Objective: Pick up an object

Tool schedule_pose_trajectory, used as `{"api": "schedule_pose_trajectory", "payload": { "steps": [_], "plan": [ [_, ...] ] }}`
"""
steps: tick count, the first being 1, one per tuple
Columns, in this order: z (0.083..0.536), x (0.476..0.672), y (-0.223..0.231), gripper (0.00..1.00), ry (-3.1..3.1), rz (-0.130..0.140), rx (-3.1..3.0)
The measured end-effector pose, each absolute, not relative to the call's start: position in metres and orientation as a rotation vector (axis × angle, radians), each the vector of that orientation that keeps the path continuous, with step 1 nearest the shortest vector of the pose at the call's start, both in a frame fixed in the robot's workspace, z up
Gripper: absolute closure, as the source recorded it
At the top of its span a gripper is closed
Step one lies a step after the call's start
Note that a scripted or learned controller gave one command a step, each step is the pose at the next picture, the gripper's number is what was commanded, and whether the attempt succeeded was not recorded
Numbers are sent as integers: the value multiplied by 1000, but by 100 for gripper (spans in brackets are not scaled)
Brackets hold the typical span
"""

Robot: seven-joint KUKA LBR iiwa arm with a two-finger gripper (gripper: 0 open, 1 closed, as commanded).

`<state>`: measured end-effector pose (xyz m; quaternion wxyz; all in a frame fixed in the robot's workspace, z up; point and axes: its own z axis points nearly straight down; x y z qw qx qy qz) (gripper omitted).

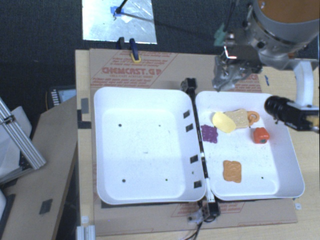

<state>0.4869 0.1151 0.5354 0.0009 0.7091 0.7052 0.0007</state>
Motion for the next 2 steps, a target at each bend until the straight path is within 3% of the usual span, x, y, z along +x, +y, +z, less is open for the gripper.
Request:
{"api": "schedule_pose_trajectory", "payload": {
  "steps": [1, 2],
  "plan": [
    [466, 486, 179, 100, 2233, -4, 2213],
    [539, 539, 193, 100, 2221, 16, 2214]
  ]
}}
